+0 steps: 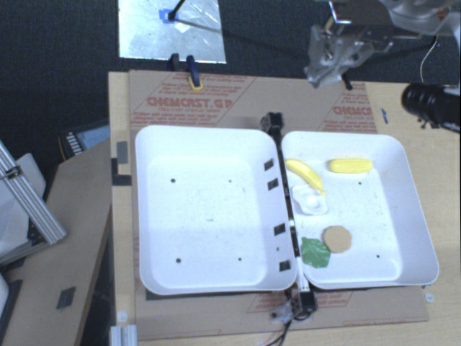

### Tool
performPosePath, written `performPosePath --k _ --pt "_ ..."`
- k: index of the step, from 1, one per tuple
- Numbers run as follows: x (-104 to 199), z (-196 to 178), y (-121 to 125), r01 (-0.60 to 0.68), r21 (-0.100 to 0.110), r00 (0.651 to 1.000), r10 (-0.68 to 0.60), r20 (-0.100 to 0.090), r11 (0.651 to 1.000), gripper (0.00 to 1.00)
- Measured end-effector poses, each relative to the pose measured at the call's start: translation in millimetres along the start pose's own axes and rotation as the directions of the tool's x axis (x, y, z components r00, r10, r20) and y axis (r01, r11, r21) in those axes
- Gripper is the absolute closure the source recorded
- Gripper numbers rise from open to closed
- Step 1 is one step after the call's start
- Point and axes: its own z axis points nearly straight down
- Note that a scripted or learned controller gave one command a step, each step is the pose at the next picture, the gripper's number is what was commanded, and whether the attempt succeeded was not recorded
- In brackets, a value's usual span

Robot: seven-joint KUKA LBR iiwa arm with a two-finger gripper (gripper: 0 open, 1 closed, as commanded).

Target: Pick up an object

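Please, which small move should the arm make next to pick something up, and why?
Probably move the gripper toward the camera and down over the right bin. It hangs beyond the bins, above the cardboard, while the banana, corn, cookie and green leaf all lie in that bin. The corn lies apart, so it seems easiest.

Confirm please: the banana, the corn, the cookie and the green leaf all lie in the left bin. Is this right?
Not quite: the camera view shows them in the right bin, not the left one. The banana, the corn, the cookie and the green leaf all lie there.
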Motion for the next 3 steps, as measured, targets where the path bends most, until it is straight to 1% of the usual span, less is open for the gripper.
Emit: performPosePath --k 3 --pt "0 -34 1 0.007 -0.007 1.000 -0.007 -0.004 1.000 1.00"
